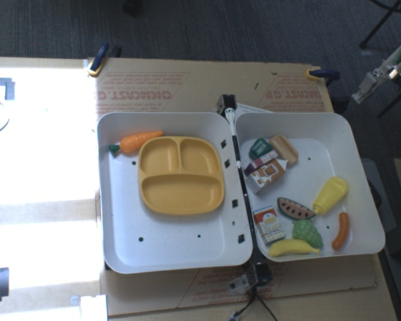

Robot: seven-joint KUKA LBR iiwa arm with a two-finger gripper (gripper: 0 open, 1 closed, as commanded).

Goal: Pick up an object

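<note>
The right bin (358, 179) holds several toy foods: a yellow mustard bottle (331, 195), a red sausage (341, 231), a watermelon slice (295, 209), a green leafy piece (307, 233), a banana (294, 248), a small printed box (270, 225), a brown-and-white carton (266, 172), a bun (285, 149) and a dark green piece (259, 146). In the left bin (113, 212) an orange carrot (139, 141) lies beside a yellow divided plate (182, 174). My gripper (373, 84) appears as a small grey piece at the far upper right, off the bench and well away from every object.
Both bins rest on brown cardboard (187, 85) clipped at its corners. A bright white surface (40, 179) lies to the left of the bins. Dark carpet (220, 19) runs behind the bench, with cables at the top right.
</note>
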